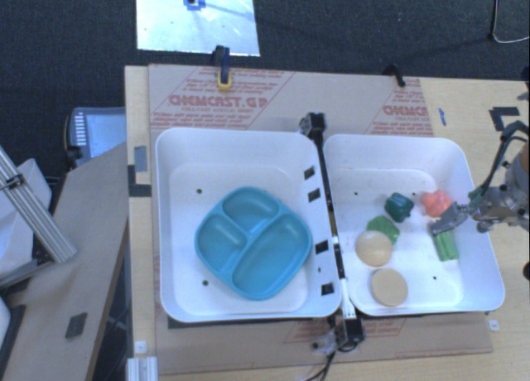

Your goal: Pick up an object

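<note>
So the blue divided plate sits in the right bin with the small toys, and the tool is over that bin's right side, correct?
Not quite. In the camera view the blue divided plate lies in the left bin, apart from the small toys. Those are in the right bin, and the tool is over its right side.

We've got dark carpet [66, 31] with a shiny metal sheet [197, 7] on it, beyond the wooden bench [137, 147].
</note>
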Controlling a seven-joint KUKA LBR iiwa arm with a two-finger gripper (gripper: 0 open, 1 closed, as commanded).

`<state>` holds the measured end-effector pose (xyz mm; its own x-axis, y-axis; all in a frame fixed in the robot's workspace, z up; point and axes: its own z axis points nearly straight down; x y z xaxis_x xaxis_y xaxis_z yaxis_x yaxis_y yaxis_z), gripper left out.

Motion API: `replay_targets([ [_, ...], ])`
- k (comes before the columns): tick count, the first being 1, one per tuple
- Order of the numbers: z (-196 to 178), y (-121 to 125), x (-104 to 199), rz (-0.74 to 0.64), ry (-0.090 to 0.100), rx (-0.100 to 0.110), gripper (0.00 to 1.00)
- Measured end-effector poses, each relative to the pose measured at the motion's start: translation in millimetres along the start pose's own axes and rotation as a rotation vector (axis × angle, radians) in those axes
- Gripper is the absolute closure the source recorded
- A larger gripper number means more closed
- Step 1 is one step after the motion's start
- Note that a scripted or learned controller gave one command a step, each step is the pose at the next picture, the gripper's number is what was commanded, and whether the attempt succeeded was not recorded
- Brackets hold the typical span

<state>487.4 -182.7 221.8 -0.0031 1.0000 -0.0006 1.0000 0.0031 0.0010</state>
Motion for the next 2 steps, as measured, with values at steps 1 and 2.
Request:
replay_targets([
  [1,55.2,9.6,4.1,0.001,0.001,0.001,0.00],
  [2,116.9,8.0,3.4,0.002,0.001,0.001,0.00],
])
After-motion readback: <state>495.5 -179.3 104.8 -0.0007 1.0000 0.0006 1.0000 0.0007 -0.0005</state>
